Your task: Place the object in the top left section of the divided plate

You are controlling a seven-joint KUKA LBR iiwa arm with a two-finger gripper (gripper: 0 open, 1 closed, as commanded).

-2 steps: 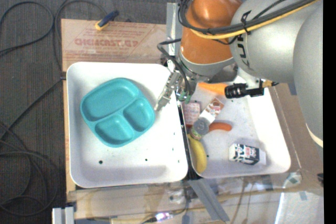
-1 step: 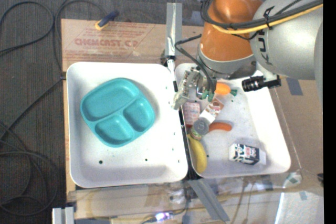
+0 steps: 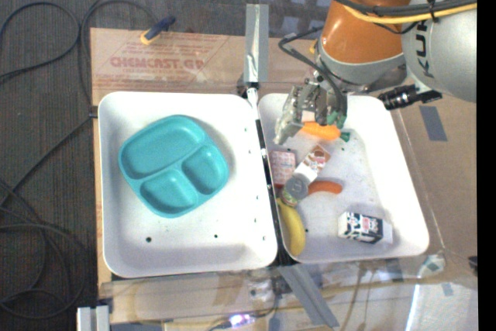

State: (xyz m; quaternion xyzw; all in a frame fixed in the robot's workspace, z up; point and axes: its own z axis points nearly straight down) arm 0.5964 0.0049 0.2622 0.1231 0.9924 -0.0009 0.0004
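From above, two white bins sit side by side on the desk [image 3: 155, 62]. The left bin [image 3: 116, 244] holds a turquoise divided plate [image 3: 174, 164], lying toward the bin's 10 o'clock side, with bare white floor around it, widest at 6 o'clock. The plate's sections hold nothing.

The right bin [image 3: 407, 190] is crowded along its 9 o'clock wall: a small red-and-white packet [image 3: 282, 163], a grey round cap [image 3: 295, 187] and a banana [image 3: 292, 227] just inside the rim at 7 o'clock. A small red piece [image 3: 328, 187] lies near the middle, and a black-and-white carton [image 3: 361, 226] at 5 o'clock, near the rim. The bin's 3 o'clock side is open floor.

The tool [image 3: 308, 116] hangs over the right bin's 11 o'clock area, close to the divider between the bins. An orange carrot-like piece [image 3: 320, 131] sits right at its tip; I cannot tell whether the tool's grip is wide, narrow or closed on it.
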